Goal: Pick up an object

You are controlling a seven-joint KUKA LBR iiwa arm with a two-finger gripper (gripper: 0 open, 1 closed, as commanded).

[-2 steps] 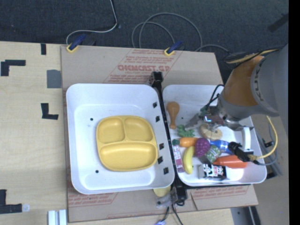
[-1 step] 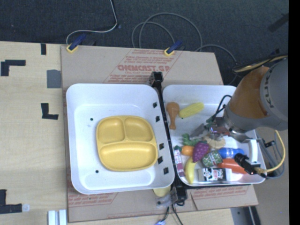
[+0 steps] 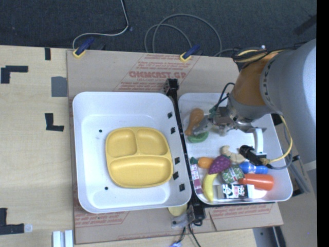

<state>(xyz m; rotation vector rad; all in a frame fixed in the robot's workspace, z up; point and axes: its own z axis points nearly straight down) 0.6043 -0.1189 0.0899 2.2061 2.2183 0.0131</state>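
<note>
My gripper (image 3: 215, 122) hangs low over the upper part of the right bin (image 3: 280, 153), below the arm's orange band (image 3: 251, 84). Just to its left lies an orange carrot toy (image 3: 195, 118) with a green leafy end (image 3: 199, 136), close to the gripper or touching it; I cannot tell which. Lower in the same bin sits a heap of toy food: purple grapes (image 3: 219, 163), a small orange piece (image 3: 204, 162), a yellow banana (image 3: 208, 185), a red-orange piece (image 3: 257, 180), a blue piece (image 3: 252, 167) and a black-and-white box (image 3: 234, 191).
The left bin (image 3: 87, 117) holds a yellow divided plate (image 3: 139, 156). A black divider (image 3: 177, 133) runs between the bins. Both stand on a cardboard sheet (image 3: 149, 73) held by clamps (image 3: 191, 52) at the back. Cables loop behind it.
</note>
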